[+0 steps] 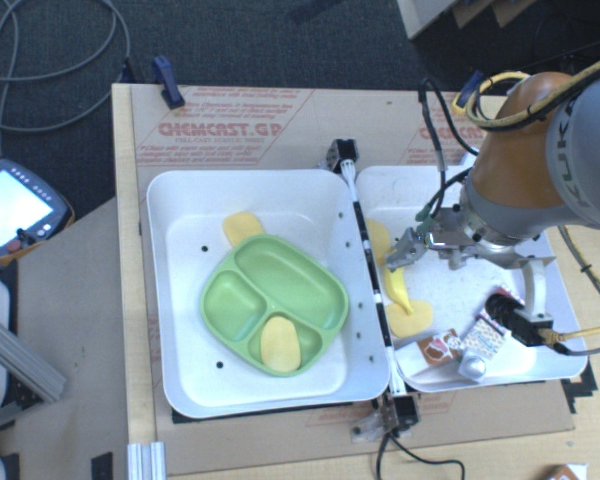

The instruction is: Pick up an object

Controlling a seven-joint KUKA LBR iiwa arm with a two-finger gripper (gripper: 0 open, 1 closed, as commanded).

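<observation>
Approach step, nothing lifted yet. Hand (408, 250) low in right bin (420, 183), fingers spread, nothing between them, just above yellow banana (396, 293) by the divider. Next, prob: drop onto banana w/ fingers astride, clench, lift.

One fixed camera looks down at a slant from above the tabletop (280, 133), far enough back to take in both bins, the dark floor (230, 18) toward 12 o'clock and a screen (15, 208) at 9 o'clock. The left bin (180, 268) sits near centre, the right bin (550, 363) toward 3 o'clock. The arm (540, 158) enters from 3 o'clock, over the right bin.
</observation>
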